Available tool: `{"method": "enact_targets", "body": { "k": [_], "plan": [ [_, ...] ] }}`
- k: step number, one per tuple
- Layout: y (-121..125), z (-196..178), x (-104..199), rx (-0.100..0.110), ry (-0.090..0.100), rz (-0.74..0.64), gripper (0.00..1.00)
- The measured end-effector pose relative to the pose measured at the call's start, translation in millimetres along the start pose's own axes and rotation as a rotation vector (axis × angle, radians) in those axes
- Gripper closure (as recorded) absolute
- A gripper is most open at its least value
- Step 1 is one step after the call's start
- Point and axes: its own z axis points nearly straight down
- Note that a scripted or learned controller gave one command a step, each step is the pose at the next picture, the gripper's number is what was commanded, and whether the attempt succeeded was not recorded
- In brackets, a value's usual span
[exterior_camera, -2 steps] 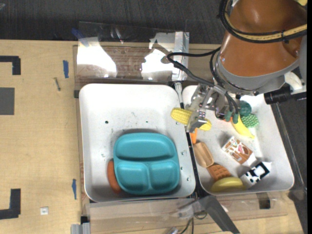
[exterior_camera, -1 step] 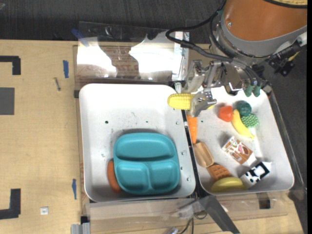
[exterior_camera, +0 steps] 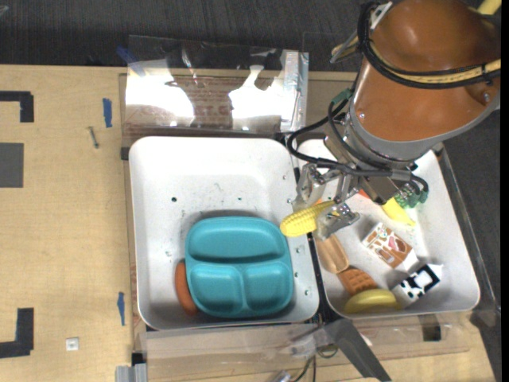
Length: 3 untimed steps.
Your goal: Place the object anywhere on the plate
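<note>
One corn (exterior_camera: 306,217) pinched in gripper (exterior_camera: 324,216), jaws closed partway on its right end. Hanging over seam between bins; plate (exterior_camera: 237,266) below-left of jaws, apart.

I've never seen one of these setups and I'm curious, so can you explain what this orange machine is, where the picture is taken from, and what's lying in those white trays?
The photo comes from one fixed camera above the bench, looking down at a slant. The big orange and grey shape is a robot arm reaching in from the right. At its end is a metal two-finger tool for picking things up.

Below it sit two shallow white bins. The left white bin holds a teal plastic plate with three compartments, with something orange peeking out from under its left edge. The right white bin holds toy food and small packages.

A yellow toy corn cob hangs at the tool's fingers, over the divide between the bins. It looks gripped, though the contact is hard to see clearly.
</note>
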Motion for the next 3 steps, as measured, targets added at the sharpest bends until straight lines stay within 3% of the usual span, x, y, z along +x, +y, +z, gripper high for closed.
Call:
{"method": "enact_targets", "body": {
  "k": [1, 2, 3],
  "plan": [
    [27.2, -30.9, -26.7, 0.002, -0.009, -0.116, 1.0],
    [78.2, 19.1, -42.0, -0.001, -0.001, -0.227, 1.0],
    [77.4, 17.6, -42.2, 0.0, -0.004, -0.225, 0.0]
  ]
}}
